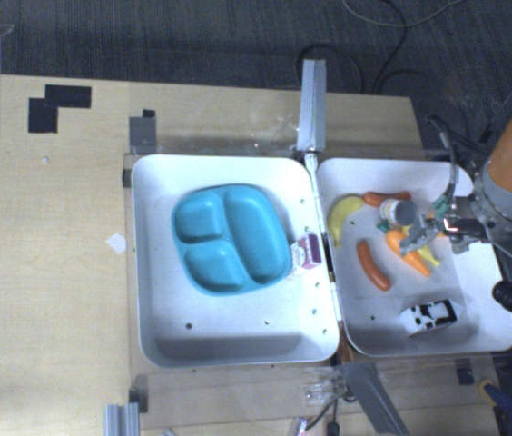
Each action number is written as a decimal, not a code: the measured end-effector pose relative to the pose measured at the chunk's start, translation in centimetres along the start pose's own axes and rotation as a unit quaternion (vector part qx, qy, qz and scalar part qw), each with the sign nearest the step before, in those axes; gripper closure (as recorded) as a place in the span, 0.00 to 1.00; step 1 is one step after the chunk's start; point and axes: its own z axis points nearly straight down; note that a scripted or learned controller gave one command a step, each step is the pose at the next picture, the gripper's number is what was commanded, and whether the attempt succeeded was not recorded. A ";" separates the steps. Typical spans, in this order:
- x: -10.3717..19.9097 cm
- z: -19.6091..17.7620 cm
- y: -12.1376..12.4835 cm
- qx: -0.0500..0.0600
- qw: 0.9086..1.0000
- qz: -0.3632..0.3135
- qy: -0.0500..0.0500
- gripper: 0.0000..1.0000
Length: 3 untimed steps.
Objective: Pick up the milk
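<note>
Milk, judged to be the black-and-white carton, is seen lying on its side near the front wall of the right bin, apart from everything else there. A sausage lies farther back and to the left. Beyond the milk, the gripper is placed over an orange toy; whether it is apart or together cannot be told, and nothing is seen clamped in it. A banana lies at the back left of the same bin. In the left bin a blue plate is shown, with a small pink pack just beside it.

For the step in hand, reaching the milk, the gripper should be brought toward the front wall, opened wide and centred over the carton. It should then be lowered across the carton's narrow side, clear of the wall, before being closed.
</note>
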 end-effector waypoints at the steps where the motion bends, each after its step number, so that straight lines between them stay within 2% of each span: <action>1: 0.1 -1.1 0.2 -0.003 1.000 -0.002 0.000 1.00; 2: 5.9 -15.1 4.7 -0.002 1.000 0.016 0.000 1.00; 3: 8.7 -20.0 11.0 -0.002 0.998 -0.060 0.000 1.00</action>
